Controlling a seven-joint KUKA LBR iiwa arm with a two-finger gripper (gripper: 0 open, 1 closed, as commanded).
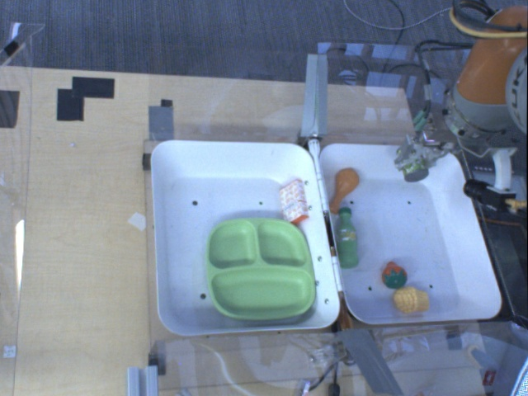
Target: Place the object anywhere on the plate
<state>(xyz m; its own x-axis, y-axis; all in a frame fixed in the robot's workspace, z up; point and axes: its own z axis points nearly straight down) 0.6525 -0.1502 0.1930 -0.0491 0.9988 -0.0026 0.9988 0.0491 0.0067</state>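
Right now the pincer (415,162) hovers over the right bin's (462,246) far corner, grip state unclear. Green plate (261,269) sits well off to its left, in the other bin (177,221).

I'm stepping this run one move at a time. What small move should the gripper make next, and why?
Probably travel toward the near side of the right bin and settle over one item, perhaps the green bottle. The gripper sits at the far edge with nothing visibly between its fingers, and the green plate bears no object.
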